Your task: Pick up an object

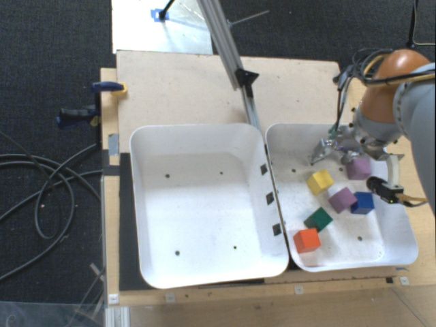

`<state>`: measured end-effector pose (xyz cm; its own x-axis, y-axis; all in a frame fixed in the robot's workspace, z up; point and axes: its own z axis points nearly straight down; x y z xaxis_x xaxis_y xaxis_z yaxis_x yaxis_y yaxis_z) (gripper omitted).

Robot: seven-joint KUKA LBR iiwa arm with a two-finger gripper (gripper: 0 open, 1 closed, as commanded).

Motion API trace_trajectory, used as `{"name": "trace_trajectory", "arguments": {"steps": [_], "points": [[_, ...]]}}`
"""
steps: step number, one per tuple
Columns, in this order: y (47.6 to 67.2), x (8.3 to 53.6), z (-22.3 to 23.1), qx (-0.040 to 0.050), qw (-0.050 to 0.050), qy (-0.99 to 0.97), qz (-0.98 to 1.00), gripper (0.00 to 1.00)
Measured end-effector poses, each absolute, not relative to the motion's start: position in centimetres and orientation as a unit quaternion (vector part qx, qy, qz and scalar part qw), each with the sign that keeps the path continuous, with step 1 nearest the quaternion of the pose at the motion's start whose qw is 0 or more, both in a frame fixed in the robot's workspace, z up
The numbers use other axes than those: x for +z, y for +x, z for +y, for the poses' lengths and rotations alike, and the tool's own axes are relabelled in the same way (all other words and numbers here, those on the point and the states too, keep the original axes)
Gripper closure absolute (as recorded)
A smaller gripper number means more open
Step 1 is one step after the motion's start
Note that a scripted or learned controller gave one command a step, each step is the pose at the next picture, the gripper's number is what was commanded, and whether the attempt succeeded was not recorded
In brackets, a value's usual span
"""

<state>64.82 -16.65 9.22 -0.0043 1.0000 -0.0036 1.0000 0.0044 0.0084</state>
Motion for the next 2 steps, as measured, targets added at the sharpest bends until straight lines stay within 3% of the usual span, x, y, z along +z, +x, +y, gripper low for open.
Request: {"name": "trace_trajectory", "arguments": {"steps": [1,2], "points": [[60.1,9.0,-14.0,-0.0003,-0.001,0.707,0.708,0.0],[60.4,10.2,-14.2,0.0017,0.002,0.706,0.708,1.0]]}}
